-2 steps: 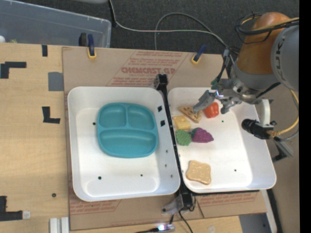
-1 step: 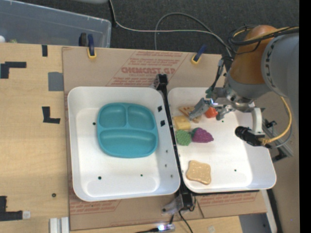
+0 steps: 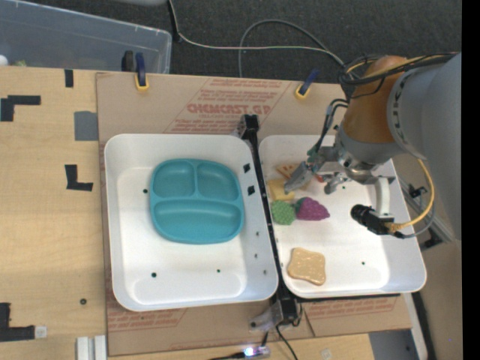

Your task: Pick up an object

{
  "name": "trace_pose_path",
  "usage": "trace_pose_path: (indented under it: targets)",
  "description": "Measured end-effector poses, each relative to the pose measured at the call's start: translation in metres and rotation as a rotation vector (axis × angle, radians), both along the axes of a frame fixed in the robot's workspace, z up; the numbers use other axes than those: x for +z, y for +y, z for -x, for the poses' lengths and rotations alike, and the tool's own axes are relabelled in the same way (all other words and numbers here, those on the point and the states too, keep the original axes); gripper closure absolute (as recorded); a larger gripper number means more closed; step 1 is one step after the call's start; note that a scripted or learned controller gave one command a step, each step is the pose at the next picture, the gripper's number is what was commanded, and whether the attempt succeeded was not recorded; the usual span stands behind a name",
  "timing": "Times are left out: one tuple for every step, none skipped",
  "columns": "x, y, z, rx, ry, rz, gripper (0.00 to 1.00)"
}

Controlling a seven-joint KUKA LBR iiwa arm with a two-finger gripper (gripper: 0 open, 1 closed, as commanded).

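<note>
Lying nearest the camera in the right-hand shallow white bin (image 3: 405, 276) is a flat tan slice of toy bread (image 3: 307, 266), sitting well apart from everything else and looking like the easiest pick. Further in, a fuzzy green lump like toy broccoli (image 3: 283, 213) is touching a purple bunch of toy grapes (image 3: 313, 209), with a pale yellow piece (image 3: 276, 192) and a tan cracker-like piece (image 3: 286, 172) crowding just behind. Hovering over that cluster is the grey two-finger gripper (image 3: 319, 177), its fingers appearing to be spread wide with nothing between them.

Judging from this, the crowding is posing the main risk: a finger coming down on the cluster is likely to be landing on top of a neighbour, nudging pieces aside or closing on a rounded, soft edge that slips out. The divider wall close by is also limiting room.

Sitting in the left bin (image 3: 120, 201) is a teal plastic compartment plate (image 3: 196, 201). Farthest back, red print on the brown cardboard sheet (image 3: 217, 103) is reading roughly "CHEMCAST GP"; the smaller lines are too blurred.
</note>
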State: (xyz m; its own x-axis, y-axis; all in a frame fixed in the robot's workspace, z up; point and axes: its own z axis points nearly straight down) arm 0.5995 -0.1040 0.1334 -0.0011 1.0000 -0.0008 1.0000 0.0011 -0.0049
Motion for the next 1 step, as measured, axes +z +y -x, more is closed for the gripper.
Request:
trace_pose_path:
  targets:
    - [-0.0454, 0.0012, -0.0031, -0.001, -0.01, -0.004, 0.0]
